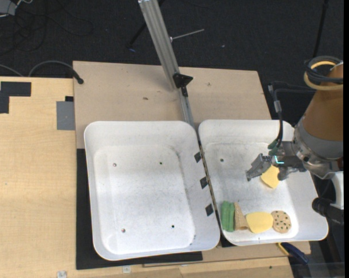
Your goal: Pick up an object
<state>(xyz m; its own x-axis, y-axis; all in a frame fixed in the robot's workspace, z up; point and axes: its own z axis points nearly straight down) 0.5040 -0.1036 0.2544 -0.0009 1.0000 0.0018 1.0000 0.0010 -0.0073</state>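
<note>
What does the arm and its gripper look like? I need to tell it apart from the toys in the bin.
The arm is broad, orange-brown above a grey wrist. The gripper is dark grey metal with a small teal light; a black cable runs alongside.

I see the wooden bench (35, 155) filling the lower left and centre of the frame. Two shallow white bins rest on it side by side: the left bin (99, 133) at centre, the right bin (232, 126) toward the right.
</note>
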